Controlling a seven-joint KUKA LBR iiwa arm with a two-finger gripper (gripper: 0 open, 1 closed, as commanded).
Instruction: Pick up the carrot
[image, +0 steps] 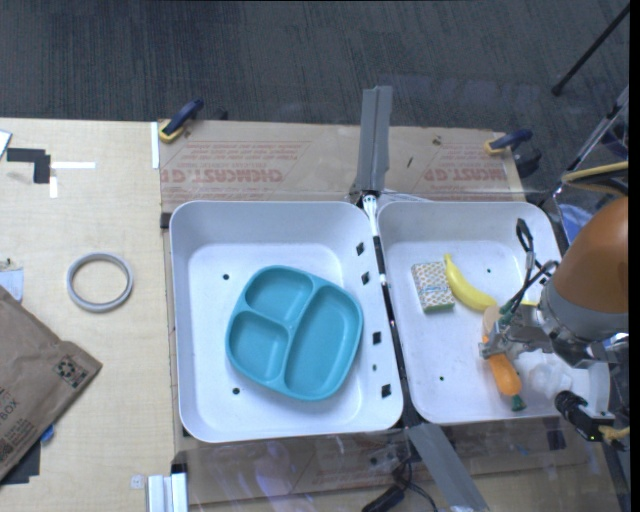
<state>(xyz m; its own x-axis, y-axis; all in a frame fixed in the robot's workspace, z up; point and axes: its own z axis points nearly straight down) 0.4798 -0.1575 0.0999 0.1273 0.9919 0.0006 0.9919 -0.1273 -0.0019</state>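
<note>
Orange carrot (505, 378) is sitting in the right bin (440, 395), down near its front right corner, with the green stem end pointing toward the front edge and slightly right. So its long axis runs roughly back to front in the view, tilted a little.

My end effector (497, 338) is right at the carrot's upper end, basically just above and a touch left of the orange tip. Whether I'm actually touching it, can't say; the wrist clutter and cables blur together there. Same goes for how wide I'm set: honestly cannot tell from this angle.

What matters for the grab, I reckon: the carrot lies toward the front of the bin from me, so I'd want to shift along its length toward the middle and close across the short width, not along it.

Banana (466, 285) and a small sponge (432, 286) are further back in the same bin, well apart from the carrot. Blue plate (294, 332) is over in the left bin (200, 300).
</note>
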